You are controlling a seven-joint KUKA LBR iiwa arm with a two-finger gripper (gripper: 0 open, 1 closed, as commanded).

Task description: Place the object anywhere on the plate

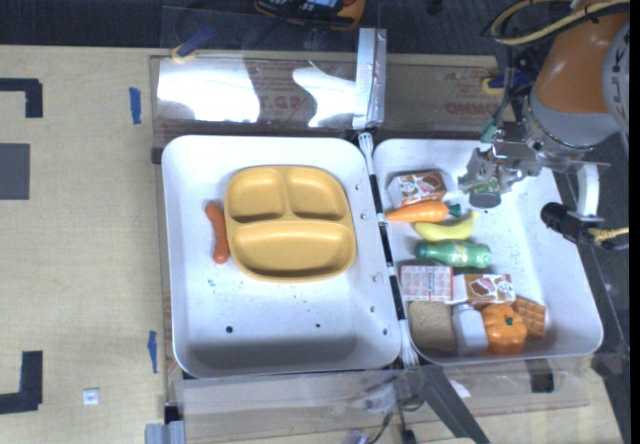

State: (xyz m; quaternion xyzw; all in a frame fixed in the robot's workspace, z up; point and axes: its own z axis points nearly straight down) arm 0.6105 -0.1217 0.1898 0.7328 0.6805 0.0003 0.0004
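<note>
Hanging over the upper part of the right bin [575,262], the claw [486,190] sits on the end of the grey and orange arm [580,72]; its tips are a small dark blur, so I cannot tell how it is set or whether it has hold of anything. Just below and to its left lie a toy carrot [418,213] and a banana [446,227], with a small food packet [414,186] directly left. Further below are a green bottle [455,254], two flat packets [455,284], and at the bin's bottom edge an orange pepper [504,328] beside a waffle piece [530,314]. To the claw's right the bin floor is bare up to the rim. Well to its left, across the wall shared by the two bins, the yellow divided plate [290,222] rests in the left bin [260,342], with a sausage [217,232] just beside the plate's far edge. That bin's floor below the plate is open.
</note>
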